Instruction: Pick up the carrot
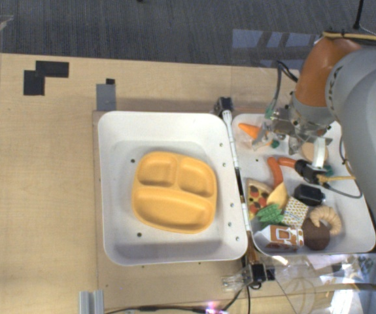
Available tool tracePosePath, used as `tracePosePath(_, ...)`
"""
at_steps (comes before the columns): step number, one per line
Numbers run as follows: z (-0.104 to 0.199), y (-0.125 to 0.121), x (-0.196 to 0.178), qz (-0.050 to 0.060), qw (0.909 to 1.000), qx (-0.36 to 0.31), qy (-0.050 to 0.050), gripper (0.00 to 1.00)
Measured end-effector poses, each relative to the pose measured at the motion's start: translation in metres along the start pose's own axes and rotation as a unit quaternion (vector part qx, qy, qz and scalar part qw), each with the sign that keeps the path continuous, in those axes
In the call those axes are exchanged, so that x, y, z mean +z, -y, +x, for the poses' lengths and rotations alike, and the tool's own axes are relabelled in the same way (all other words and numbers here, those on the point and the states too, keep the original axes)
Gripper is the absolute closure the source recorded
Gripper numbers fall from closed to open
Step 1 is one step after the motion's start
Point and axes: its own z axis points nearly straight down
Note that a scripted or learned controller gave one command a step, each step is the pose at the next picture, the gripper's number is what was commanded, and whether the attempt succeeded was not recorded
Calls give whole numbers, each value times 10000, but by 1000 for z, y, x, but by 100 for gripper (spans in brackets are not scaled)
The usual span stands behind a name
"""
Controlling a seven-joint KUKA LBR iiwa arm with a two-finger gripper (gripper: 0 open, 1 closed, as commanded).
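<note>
The gripper [274, 133] hangs low over the far end of the right bin [364, 237]; whether it is open or closed cannot be told. The carrot [248, 129] lies just left of the gripper, in that bin's far left corner. A sausage [276, 169] lies nearer the camera than the gripper. The left bin [109, 195] holds a yellow divided tray [174, 190].

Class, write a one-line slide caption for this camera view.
Gripper hovers beside the carrot in the right bin; yellow divided tray sits in the left bin.
</note>
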Motion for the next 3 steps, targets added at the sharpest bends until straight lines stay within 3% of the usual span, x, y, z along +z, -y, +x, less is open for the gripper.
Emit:
tracePosePath(1,-41,-7,11,186,9918,1264,-68,0)
tracePosePath(2,-43,-7,10,223,9740,2255,-53,0)
tracePosePath(3,-42,-12,-4,65,9748,2228,-54,100)
